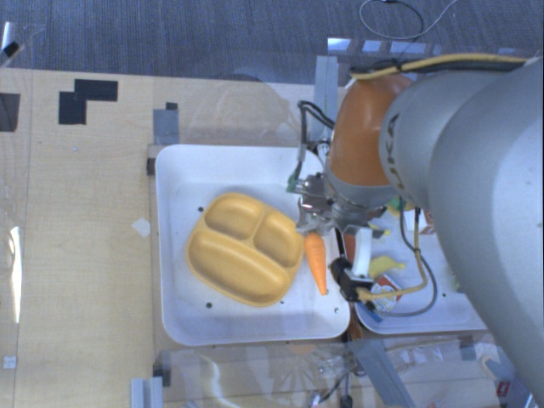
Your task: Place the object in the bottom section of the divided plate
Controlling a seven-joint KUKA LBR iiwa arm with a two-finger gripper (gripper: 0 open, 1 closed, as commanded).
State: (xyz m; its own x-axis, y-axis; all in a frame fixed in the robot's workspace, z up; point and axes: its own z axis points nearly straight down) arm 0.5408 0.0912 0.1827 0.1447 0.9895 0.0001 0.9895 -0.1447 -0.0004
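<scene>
Camera view: carrot (316, 263) lies in the left bin (174, 228), touching the divided plate (245, 248) edge. Jaws (316, 219) hover above it, their state untellable. A shallow grasp could roll it away.

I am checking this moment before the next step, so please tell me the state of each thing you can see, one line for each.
Divided plate: lying in the left bin, tilted askew, all sections bare.
Carrot: lying on the bin floor beside the plate's right edge, not in any section.
Left bin: holds the plate and carrot.
Right bin: holds small items, mostly hidden by the arm.
Gripper: just above the carrot's top end.
</scene>
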